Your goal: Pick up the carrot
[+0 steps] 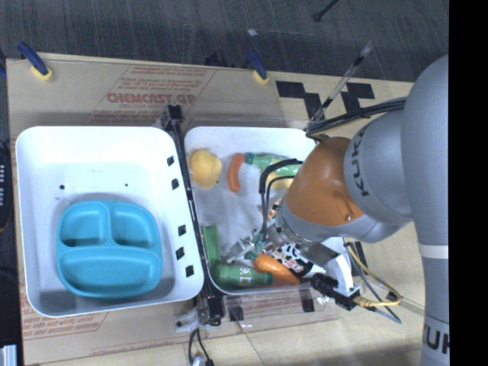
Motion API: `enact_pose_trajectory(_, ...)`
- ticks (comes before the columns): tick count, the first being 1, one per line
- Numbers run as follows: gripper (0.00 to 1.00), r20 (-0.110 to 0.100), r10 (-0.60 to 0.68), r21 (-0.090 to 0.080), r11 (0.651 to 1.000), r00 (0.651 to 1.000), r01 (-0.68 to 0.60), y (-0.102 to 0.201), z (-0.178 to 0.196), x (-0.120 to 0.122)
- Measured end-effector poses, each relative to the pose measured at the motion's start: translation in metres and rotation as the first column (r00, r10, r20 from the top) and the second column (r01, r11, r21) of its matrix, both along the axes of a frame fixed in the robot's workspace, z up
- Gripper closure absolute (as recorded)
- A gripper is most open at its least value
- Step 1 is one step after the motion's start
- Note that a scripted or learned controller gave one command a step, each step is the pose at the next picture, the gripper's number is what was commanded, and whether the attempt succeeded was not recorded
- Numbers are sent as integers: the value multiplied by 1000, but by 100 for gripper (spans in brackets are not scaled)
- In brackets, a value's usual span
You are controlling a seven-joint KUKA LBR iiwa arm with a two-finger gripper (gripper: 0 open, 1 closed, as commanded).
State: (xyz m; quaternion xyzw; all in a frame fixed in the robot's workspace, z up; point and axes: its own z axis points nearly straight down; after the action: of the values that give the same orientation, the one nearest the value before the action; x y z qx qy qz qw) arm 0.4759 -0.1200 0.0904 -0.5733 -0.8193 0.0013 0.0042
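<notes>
The grey arm (pixel 381 174) with its orange band is reaching in over the right bin (pixel 229 137), and its gripper (pixel 267 244) is sitting low near that bin's front edge; whether it is open or closed, I cannot tell. The carrot (pixel 273 266) is lying at the front edge of the right bin, just beside the gripper, touching a green bottle (pixel 240 274) on its left. Toward the back edge a yellow lemon (pixel 204 167) and a small orange piece (pixel 235 172) are resting, while a blue divided plate (pixel 111 248) is lying in the left bin (pixel 46 147)
</notes>
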Motion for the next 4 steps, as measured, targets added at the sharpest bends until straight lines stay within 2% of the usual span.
enact_pose_trajectory(1, 100, -4, 7, 0, 1000, 1000, -7, 0, 9, 0)
enact_pose_trajectory(2, 100, 6, -209, -3, 978, 978, 209, 3, 118, 2)
enact_pose_trajectory(3, 0, 4, -209, -4, 978, 978, 209, 3, 117, 1)
enact_pose_trajectory(4, 0, 10, 271, -5, 963, 962, -271, -19, 1, 2)
